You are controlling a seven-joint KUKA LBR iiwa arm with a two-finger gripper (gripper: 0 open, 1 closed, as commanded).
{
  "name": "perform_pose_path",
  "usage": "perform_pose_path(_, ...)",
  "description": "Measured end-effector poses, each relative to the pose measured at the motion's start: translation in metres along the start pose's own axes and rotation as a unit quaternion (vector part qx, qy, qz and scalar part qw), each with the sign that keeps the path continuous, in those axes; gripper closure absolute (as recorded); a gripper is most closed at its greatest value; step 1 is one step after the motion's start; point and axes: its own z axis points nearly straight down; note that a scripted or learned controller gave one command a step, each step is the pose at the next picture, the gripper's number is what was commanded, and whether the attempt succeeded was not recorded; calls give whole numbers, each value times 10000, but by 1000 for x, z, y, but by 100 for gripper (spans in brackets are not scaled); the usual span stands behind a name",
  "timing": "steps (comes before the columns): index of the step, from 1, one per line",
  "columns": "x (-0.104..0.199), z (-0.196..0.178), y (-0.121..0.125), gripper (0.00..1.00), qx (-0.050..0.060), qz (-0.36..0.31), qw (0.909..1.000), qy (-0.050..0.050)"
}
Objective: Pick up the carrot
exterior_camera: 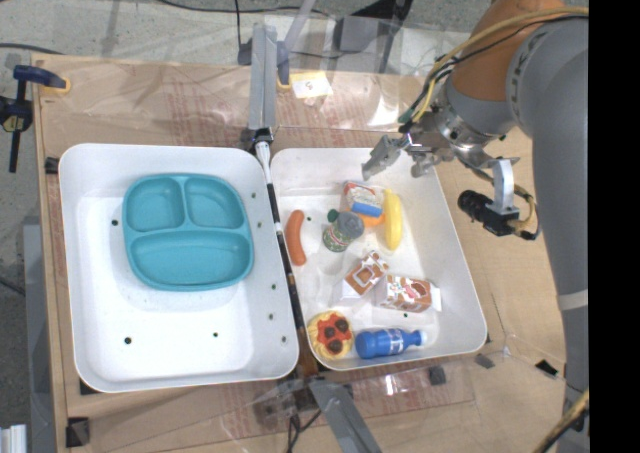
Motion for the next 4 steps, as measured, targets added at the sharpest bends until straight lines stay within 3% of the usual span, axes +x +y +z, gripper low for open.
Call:
perform_pose_path(1,-57,120,-45,0,7,52,10000,4)
perform_pose_path(2,32,123,-69,0,5,553,9985,1)
perform_pose_path(3,79,121,-137,0,-7,-274,9996,4)
perform_pose_path(4,79,123,-176,0,-25,261,9997,-7)
